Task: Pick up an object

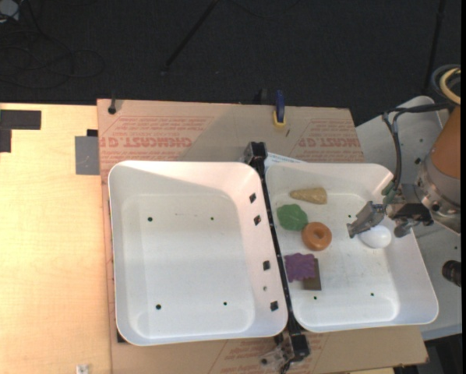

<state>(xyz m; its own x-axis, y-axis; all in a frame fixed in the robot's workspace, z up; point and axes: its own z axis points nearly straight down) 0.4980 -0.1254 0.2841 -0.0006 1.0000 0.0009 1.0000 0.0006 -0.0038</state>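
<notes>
The right bin [404,306] holds several small objects. A tan wedge [308,196] lies near its back, a green lump [292,216] sits below it, and an orange ring [317,235] lies just right of the green lump. A purple block [300,266] with a small brown piece [312,284] against it sits toward the front left. A white rounded object [375,237] lies by the right wall. My gripper [383,224] hovers at that white object, open, one dark finger on each side of it and slightly above. Nothing is held between the fingers.
The left bin [128,209] adjoins the right one along a black clipped seam [266,240]. Both stand on a cardboard sheet [186,135]. A wooden bench surface [38,240] extends to the left. Cables and arm hardware [408,142] crowd the right bin's far right corner.
</notes>
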